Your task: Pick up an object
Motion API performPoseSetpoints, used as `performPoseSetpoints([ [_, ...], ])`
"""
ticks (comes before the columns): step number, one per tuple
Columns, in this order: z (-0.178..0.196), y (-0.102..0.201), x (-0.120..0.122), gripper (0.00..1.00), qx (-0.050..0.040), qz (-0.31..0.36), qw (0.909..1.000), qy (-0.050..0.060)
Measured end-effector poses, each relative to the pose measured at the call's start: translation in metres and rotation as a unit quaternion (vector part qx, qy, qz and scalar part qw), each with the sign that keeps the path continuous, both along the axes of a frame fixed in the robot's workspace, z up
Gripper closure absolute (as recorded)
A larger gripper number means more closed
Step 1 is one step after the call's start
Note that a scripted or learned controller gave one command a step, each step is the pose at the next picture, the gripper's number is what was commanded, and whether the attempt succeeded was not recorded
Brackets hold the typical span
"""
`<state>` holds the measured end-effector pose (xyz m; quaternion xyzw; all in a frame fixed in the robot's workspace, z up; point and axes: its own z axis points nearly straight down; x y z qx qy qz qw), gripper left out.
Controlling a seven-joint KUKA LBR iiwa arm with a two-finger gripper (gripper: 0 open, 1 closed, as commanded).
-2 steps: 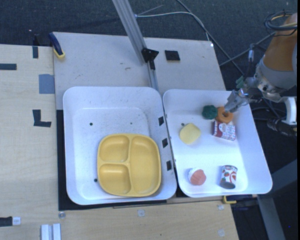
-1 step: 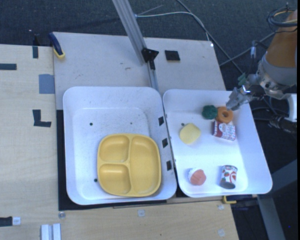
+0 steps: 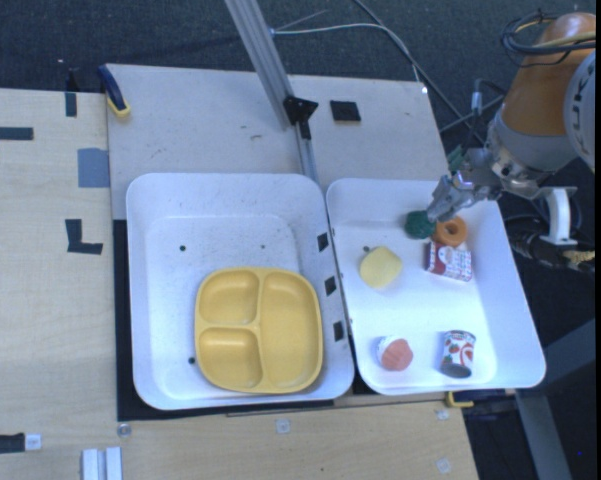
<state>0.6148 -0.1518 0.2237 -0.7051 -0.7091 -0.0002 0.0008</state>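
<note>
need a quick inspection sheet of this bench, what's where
surface: bench bears two white bins side by side, left bin, right bin
job's things: right bin holds green item, orange ring, red-white packet, yellow lump, red-white ball, small can
clutter: yellow divided tray in left bin; tape patches on bench
grippers: pincer low beside green item
cables: white cables behind bench
surroundings: slanted metal post
</note>
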Motion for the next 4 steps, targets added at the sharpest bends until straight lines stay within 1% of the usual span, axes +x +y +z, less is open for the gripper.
performPoseSetpoints([
  [1,0.005,0.062,-0.007,1.0,0.0003,0.001,1.0,0.0],
  [2,0.013,0.121,-0.02,1.0,0.0005,0.001,1.0,0.001],
  [3,-0.001,0.178,-0.029,1.0,-0.0001,0.001,1.0,0.002],
  [4,0.002,0.223,-0.046,1.0,-0.0001,0.0,1.0,0.001],
])
